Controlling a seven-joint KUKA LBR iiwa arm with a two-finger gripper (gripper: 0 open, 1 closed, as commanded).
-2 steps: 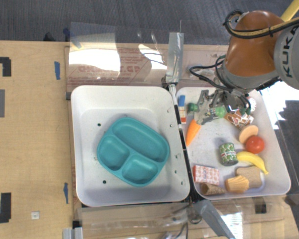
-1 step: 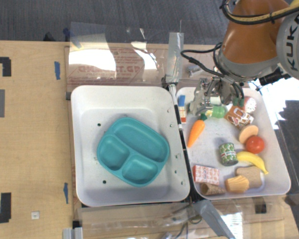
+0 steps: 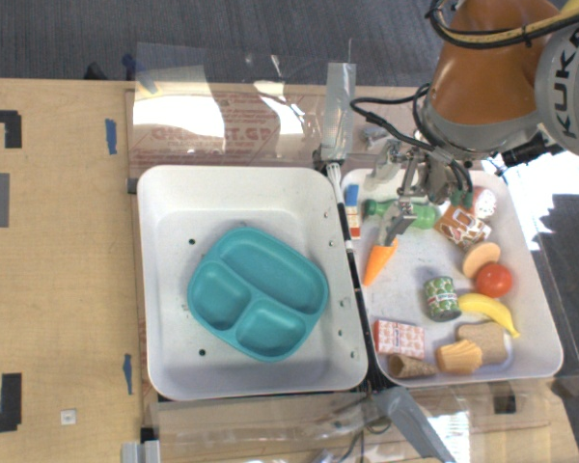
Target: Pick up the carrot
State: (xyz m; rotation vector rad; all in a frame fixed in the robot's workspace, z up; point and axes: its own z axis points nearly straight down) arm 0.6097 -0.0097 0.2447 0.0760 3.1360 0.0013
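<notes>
The carrot (image 3: 377, 261) is small and orange. It lies tilted near the left wall of the right bin (image 3: 536, 355), thick end up and tip pointing down-left. My gripper (image 3: 397, 228) hangs just above and to the right of the carrot's thick end, under the orange wrist. It reaches down-left over a green item (image 3: 417, 214). Nothing shows clearly held in the gripper, and the carrot rests on the bin floor.
The right bin also holds a red-and-white box (image 3: 463, 225), a tomato (image 3: 494, 280), a green can (image 3: 442, 297), a banana (image 3: 489, 309), a pink packet (image 3: 399, 338) and bread (image 3: 482, 341). A teal divided plate (image 3: 259, 292) lies in the left bin (image 3: 164, 210).
</notes>
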